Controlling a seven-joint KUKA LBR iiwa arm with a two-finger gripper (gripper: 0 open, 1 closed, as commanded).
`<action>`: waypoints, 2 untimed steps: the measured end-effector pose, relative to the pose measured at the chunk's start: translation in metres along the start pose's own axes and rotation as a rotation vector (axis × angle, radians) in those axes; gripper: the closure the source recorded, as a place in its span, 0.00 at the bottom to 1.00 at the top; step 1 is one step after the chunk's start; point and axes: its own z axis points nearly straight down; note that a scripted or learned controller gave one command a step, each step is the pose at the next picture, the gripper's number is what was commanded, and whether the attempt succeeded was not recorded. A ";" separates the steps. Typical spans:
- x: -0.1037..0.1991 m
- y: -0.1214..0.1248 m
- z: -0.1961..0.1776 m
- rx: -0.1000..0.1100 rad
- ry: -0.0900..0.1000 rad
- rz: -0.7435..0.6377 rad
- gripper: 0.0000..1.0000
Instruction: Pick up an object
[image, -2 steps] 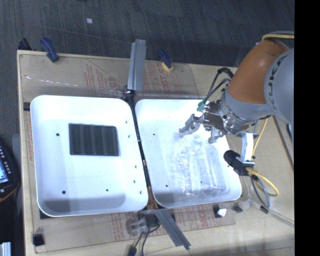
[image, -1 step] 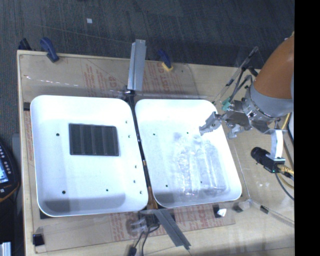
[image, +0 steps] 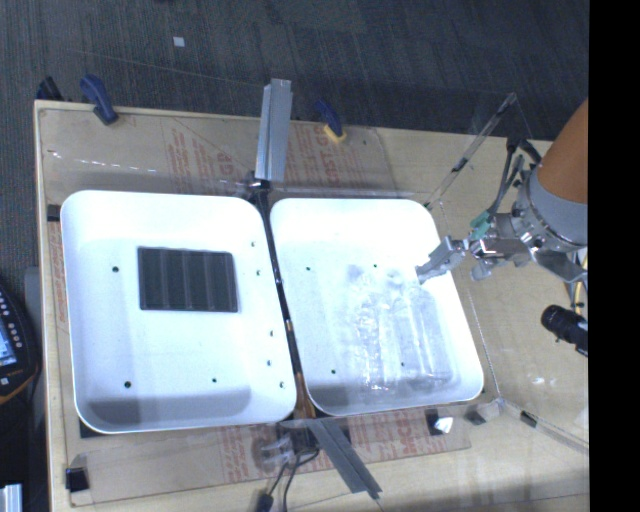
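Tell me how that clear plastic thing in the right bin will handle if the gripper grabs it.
The clear plastic item looks thin and see-through, so it is probably light and may flex or crumple under a pinch. Its glossy, ridged surface suggests that it could slip between the fingers. It lies flat in the right bin, so it seems unlikely to roll. The gripper sits at its upper edge.

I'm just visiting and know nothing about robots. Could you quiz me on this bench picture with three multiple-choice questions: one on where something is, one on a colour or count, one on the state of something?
1. Where does the dark ribbed rectangle lie?
A. left bin
B. right bin
C. on the bench outside the bins

2. How many white bins stand on the bench?
A. one
B. two
C. three

3. The clear plastic item is
A. lifted in the air
B. lying in the right bin
C. hanging over the rim

Answers: 1 A, it sits on the left bin's floor. 2 B, two stand side by side. 3 B, it rests on the right bin's floor, with the gripper at its upper edge.
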 end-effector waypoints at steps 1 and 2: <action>-0.008 -0.020 -0.007 0.002 0.002 -0.286 0.00; -0.005 -0.021 0.047 0.004 0.002 -0.116 0.00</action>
